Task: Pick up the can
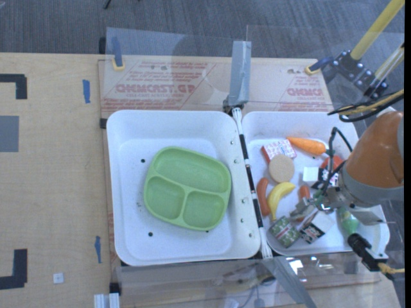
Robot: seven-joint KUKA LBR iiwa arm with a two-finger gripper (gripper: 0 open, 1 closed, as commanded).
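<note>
- two shallow white bins sit side by side on a wooden bench, seen from above at a slant
- the left bin (pixel 122 172) holds a light green divided plate (pixel 187 188), lying flat near its middle
- the right bin (pixel 253 127) holds a cluster of toy foods: an orange carrot (pixel 307 145), a red and white carton (pixel 278 150), a tan round biscuit (pixel 281 169), a yellow banana (pixel 279 196)
- the can (pixel 284 230), with a green patterned label, lies on its side near the right bin's front edge
- the grey arm with an orange band (pixel 382 156) reaches in from the right; its gripper (pixel 313 209) hangs low over the right bin, just beside the can
- whether the jaws are apart or together cannot be told
</note>
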